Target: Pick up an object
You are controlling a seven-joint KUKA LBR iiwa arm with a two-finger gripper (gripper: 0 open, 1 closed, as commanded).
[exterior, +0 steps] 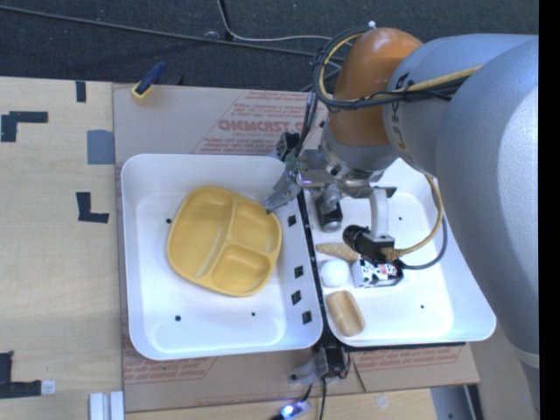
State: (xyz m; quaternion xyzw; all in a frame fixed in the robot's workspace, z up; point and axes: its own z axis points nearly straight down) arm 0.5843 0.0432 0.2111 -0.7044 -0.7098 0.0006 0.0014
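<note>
My gripper (304, 205) hangs low over the wall between the two bins. It is open: one finger (279, 199) reaches toward the right rim of a yellow divided plate (224, 239) in the left bin (149, 261), the other finger (329, 211) is over the right bin (437, 313). Nothing but the bin walls shows between them. Just in front of the gripper in the right bin lie a tan cone (336, 250), a white ball (334, 273), a tan bread-like piece (345, 312) and a small black, white and red item (376, 269).
The arm's orange band (372, 86) and grey body (472, 147) cover the right bin's back and right side. Cables (420, 248) loop down over the small objects. Both bins rest on cardboard (219, 125) over the wooden bench (52, 234).
</note>
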